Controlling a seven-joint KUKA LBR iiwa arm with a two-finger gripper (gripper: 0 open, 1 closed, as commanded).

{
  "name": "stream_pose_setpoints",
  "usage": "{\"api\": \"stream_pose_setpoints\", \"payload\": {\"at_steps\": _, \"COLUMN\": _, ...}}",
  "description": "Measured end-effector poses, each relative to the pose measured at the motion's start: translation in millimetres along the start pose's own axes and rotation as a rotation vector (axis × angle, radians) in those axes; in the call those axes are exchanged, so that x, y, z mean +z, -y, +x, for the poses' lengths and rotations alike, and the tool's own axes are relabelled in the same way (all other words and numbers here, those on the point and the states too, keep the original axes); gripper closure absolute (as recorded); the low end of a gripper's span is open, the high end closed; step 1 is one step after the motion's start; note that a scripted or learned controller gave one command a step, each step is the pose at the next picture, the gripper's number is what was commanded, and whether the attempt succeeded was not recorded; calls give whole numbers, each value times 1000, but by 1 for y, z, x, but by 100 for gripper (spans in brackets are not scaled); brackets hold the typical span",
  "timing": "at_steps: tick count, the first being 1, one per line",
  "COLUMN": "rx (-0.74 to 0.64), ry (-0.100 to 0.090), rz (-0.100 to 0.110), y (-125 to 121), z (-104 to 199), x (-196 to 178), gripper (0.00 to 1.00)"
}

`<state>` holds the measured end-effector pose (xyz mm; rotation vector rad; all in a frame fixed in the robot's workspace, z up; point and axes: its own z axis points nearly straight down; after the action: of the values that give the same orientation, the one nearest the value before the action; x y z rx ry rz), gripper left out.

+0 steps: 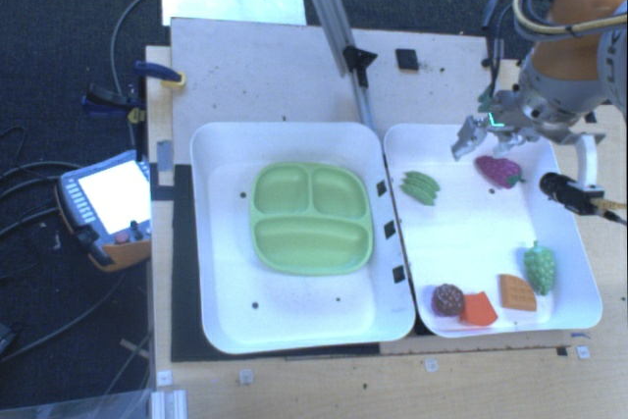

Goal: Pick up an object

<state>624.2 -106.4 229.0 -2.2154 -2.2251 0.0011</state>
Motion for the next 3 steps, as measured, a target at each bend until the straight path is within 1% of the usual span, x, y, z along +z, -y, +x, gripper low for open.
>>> {"api": "stream_pose_setpoints", "payload": {"at_steps": 1, "rx": 0, "ry": 0, "rz": -3, "y": -1, "z": 0, "x": -2, "gripper": 0}}
{"api": "stream_pose_setpoints", "payload": {"at_steps": 2, "rx": 3, "ry": 1, "rz": 0, "y": -2, "z": 0, "x": 61, "gripper": 0}}
{"api": "stream_pose_setpoints", "payload": {"at_steps": 3, "rx": 3, "ry": 2, "rz": -1, "y": -10, "z": -7, "x": 110, "gripper": 0}}
